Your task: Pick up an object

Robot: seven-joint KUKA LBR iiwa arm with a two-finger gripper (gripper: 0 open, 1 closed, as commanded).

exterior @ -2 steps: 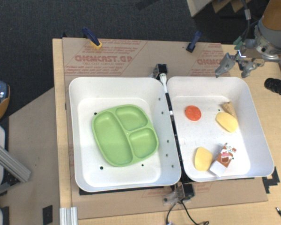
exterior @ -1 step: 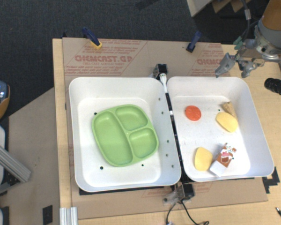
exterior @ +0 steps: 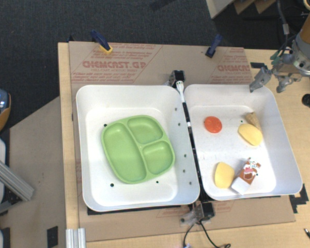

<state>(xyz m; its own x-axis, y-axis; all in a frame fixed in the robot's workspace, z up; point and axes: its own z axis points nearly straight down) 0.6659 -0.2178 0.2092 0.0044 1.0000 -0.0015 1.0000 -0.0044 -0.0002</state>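
in the right bin point(exterior: 284, 138) we see a yellow lemon-like piece point(exterior: 250, 134), long axis slanting toward the near right, beside an orange disc point(exterior: 213, 124), while the gripper point(exterior: 272, 80) hangs open and empty above the bin's far right corner.

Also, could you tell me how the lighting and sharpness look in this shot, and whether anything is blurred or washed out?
In the camera view the light is even and soft: the green tray and the orange disc cast faint shadows. The white right bin is bright but keeps its detail, without harsh glare. The gripper at the upper right looks slightly soft, while the bench's cardboard lettering reads clearly.
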